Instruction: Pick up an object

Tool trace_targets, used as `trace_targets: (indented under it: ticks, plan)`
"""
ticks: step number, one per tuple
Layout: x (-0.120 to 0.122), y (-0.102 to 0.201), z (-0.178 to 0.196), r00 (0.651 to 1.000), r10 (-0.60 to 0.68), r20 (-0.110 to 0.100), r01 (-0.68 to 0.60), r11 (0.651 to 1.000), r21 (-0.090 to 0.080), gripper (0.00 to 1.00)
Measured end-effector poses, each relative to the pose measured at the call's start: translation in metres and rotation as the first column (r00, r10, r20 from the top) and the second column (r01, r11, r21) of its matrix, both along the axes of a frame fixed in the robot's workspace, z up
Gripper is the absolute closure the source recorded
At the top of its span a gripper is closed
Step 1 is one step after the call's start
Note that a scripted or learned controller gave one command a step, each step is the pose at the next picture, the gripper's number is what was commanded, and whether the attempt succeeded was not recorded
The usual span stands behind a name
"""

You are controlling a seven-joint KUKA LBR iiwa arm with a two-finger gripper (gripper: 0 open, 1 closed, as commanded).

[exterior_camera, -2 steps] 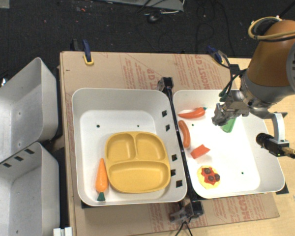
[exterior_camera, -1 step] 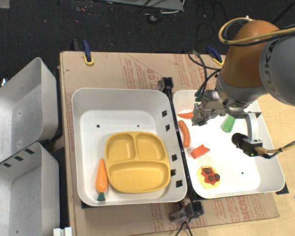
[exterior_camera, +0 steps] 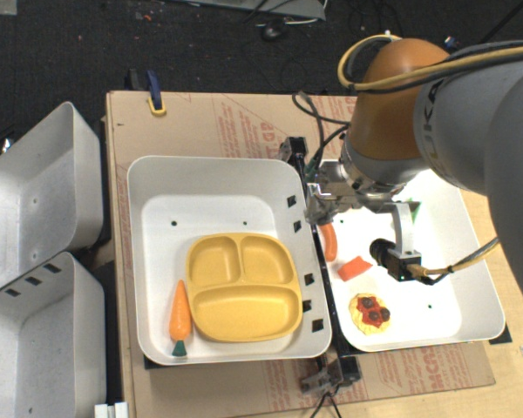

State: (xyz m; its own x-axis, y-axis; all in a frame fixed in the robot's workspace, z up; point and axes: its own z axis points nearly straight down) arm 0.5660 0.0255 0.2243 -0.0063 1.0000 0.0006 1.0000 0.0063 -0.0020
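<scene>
Gripper (exterior_camera: 324, 209) (largely hidden) beside orange piece (exterior_camera: 330, 244).

Two white bins (exterior_camera: 157, 181) are holding one yellow tray (exterior_camera: 244, 287), one carrot (exterior_camera: 180, 312), one sausage (exterior_camera: 329, 241), one orange block (exterior_camera: 355, 268), one pizza (exterior_camera: 370, 313).

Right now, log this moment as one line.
pincer: left edge of right white bin, by orange sausage toy | left white bin: yellow divided tray, orange toy carrot

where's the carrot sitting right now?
Camera view: the carrot lies in the left bin, near its lower-left corner, right beside the left edge of the yellow divided plate, green tip toward the view's bottom.
</scene>
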Motion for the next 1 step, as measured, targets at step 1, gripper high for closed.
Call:
trace_targets:
  ticks: [1]
  plan:
    - [0.0007,0.0481,0.0017,1.0,0.001,0.002,-0.001,1.0,0.0,1.0]
